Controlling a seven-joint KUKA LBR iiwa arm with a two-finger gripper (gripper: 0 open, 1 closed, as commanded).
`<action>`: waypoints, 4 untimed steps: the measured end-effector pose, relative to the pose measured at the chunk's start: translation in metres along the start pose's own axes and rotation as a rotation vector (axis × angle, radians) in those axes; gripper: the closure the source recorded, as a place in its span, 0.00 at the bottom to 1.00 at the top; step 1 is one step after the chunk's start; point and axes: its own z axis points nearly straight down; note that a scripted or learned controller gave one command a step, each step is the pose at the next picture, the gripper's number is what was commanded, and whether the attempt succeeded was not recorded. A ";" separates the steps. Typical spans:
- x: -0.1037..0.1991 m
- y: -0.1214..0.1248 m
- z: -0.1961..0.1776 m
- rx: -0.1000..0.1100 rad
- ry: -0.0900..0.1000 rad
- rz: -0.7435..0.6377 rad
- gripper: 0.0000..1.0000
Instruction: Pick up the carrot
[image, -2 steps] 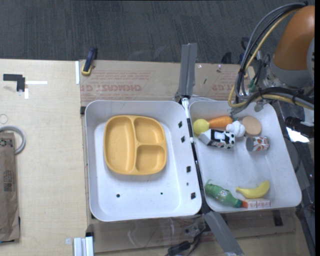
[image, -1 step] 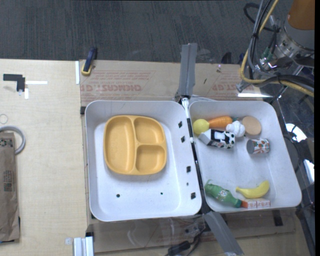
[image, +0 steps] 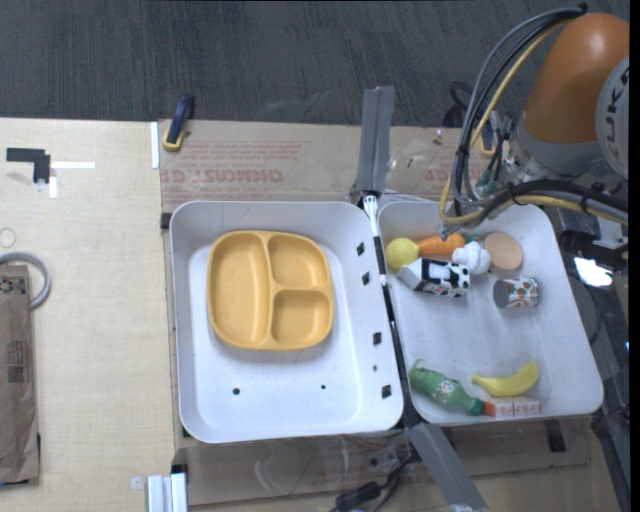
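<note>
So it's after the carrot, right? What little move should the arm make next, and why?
Probably swing left and down toward the carrot. The carrot lies at the top of the right bin, wedged between a yellow ball and a toy cow, while the arm hangs above the bin's upper right corner, off to the carrot's right.

Single fixed camera, mounted above the bench and angled down at a slant. Both shallow white plastic bins are framed whole: the left bin (image: 190, 330) near centre, the right bin (image: 570, 330) toward the right edge. Relative to the left bin, a tan cardboard sheet (image: 270, 165) is seen beyond and dark carpet above that. The grey-and-orange arm (image: 575, 80) is seen entering at upper right. Moderate distance; no second view.
</note>
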 end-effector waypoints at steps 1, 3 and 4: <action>-0.036 0.008 0.119 0.000 -0.001 -0.068 0.00; -0.121 -0.027 0.080 -0.004 -0.004 -0.361 0.00; -0.032 0.001 0.026 -0.004 -0.004 -0.627 0.00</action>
